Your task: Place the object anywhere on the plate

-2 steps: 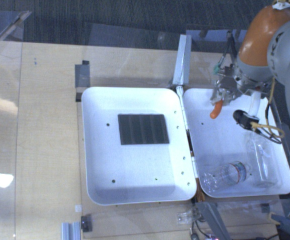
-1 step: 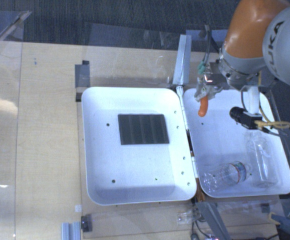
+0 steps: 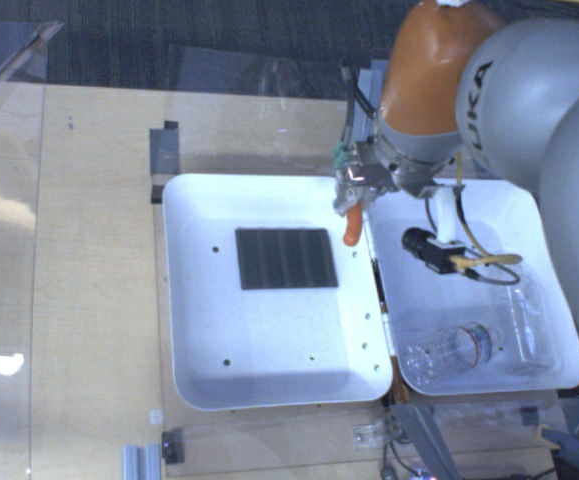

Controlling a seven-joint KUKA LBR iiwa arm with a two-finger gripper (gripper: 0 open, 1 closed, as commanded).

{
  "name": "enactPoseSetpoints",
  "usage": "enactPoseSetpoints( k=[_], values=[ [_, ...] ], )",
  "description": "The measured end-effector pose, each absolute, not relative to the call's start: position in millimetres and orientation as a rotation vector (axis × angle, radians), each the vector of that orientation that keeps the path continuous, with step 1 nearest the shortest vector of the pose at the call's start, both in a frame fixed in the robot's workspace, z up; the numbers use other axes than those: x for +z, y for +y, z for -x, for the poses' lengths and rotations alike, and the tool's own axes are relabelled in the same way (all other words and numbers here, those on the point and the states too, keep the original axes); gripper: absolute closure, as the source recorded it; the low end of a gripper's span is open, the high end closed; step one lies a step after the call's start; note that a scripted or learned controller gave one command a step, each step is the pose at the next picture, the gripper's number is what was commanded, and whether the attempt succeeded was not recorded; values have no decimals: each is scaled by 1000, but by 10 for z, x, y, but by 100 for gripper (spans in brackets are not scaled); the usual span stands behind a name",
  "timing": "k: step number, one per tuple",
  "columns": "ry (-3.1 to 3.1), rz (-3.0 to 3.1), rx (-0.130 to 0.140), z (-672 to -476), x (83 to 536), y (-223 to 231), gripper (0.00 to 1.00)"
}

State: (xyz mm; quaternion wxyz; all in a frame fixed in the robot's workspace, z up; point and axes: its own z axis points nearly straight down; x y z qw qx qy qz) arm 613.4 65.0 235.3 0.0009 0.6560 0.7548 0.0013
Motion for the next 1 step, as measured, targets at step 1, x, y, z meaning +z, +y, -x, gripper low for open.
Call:
enactPoseSetpoints(
  k=[1],
  values=[
    [2487,-1915,7,-5711,2670,1609,100]
  ],
)
